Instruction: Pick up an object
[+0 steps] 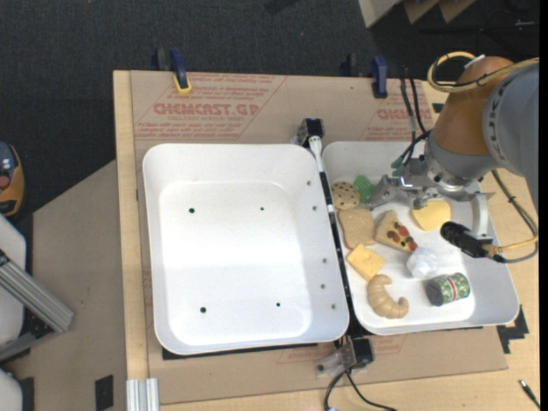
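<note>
From the overhead camera, two shallow white bins sit side by side on the surface (223, 110), a brown board printed with red lettering and held by two blue clamps at its far edge. The left bin (171, 178) shows bare white floor with four small dark dots. The right bin (501, 302) holds all the objects, crowded close together: one round cookie (345, 196), one green piece (363, 187), one tan flat slice (356, 226), one pizza-like wedge (396, 233), one yellow cheese block (365, 261), one croissant (387, 297), one pale yellow piece (429, 216), one clear crumpled lump (424, 264) and one dark green can (449, 288) lying on its side. The grey arm (484, 122) with its orange band hangs over the far right part of that bin, and the pincer (419, 191) sits low among the items, near the green piece and the pale yellow piece. Whether it is spread or pressed together, I cannot tell. Cables trail along the right side.
</note>
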### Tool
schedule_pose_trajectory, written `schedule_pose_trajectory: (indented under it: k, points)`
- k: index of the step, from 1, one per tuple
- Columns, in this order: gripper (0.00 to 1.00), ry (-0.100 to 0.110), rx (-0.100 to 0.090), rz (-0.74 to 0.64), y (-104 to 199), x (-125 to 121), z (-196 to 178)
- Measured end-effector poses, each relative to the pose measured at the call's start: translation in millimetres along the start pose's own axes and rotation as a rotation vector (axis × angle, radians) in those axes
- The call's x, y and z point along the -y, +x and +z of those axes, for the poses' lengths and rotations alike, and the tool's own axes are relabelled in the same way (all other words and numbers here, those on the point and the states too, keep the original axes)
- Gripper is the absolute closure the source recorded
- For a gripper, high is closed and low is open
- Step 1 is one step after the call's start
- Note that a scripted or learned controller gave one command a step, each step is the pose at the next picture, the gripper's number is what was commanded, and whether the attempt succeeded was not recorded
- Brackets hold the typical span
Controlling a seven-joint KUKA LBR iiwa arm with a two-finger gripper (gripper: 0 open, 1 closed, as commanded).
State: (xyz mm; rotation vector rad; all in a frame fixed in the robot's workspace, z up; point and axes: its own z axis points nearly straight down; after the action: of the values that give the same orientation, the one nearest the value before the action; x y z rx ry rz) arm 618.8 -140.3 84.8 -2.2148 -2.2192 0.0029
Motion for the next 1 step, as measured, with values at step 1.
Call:
schedule_pose_trajectory:
  k: [1]
  points:
    - [0.0, -0.009, 0.003, -0.003, 47.1, -29.1, -0.3]
